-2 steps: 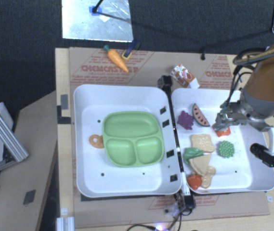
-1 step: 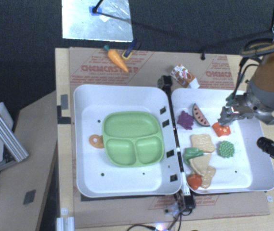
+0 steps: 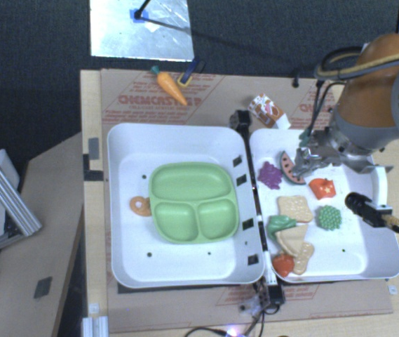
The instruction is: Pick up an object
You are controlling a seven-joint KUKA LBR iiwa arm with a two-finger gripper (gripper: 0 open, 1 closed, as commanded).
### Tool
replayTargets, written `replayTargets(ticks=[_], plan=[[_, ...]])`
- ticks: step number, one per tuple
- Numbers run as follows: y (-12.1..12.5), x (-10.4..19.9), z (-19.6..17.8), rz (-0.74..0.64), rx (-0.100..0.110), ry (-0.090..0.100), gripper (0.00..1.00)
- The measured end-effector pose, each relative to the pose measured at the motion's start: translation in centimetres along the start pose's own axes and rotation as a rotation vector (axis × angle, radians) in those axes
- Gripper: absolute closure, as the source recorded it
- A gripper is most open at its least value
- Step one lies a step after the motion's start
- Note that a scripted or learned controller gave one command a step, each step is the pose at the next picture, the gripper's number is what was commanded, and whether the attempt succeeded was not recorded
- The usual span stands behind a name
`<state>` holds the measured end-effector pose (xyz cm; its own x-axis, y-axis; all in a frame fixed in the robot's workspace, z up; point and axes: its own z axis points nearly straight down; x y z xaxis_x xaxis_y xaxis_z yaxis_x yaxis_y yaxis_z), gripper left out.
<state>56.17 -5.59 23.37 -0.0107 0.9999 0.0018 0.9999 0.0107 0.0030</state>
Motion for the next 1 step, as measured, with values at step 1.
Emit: replayTargets(ticks=[1], plan=[[-0.02,5.88,1.51,0.000,0.003,0.001,1.00]])
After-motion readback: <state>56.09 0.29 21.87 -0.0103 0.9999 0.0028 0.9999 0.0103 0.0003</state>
